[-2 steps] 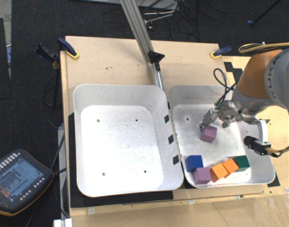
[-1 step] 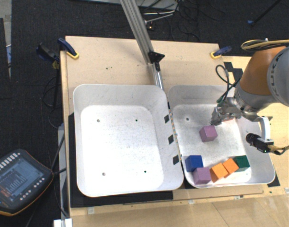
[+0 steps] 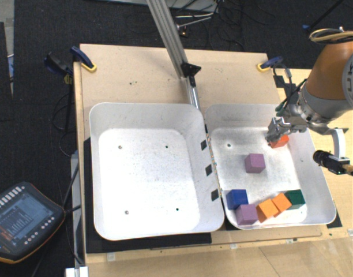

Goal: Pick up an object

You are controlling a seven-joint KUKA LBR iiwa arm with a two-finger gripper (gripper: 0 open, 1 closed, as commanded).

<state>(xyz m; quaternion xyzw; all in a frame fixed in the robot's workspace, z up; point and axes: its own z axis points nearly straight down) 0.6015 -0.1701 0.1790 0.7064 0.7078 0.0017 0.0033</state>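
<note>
The gripper sat low in the upper right of the right bin. A red-orange block lay directly beneath its tip, touching or nearly so. Whether it was pinched could not be told. A purple cube rested nearby, toward the lower left.

Robotics lab: teach pendant, clamped bench, aluminium camera strut, floor cables.

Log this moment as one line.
arm: over right bin | gripper: at red block, grasp unclear | loose: five blocks | left bin: untouched
</note>
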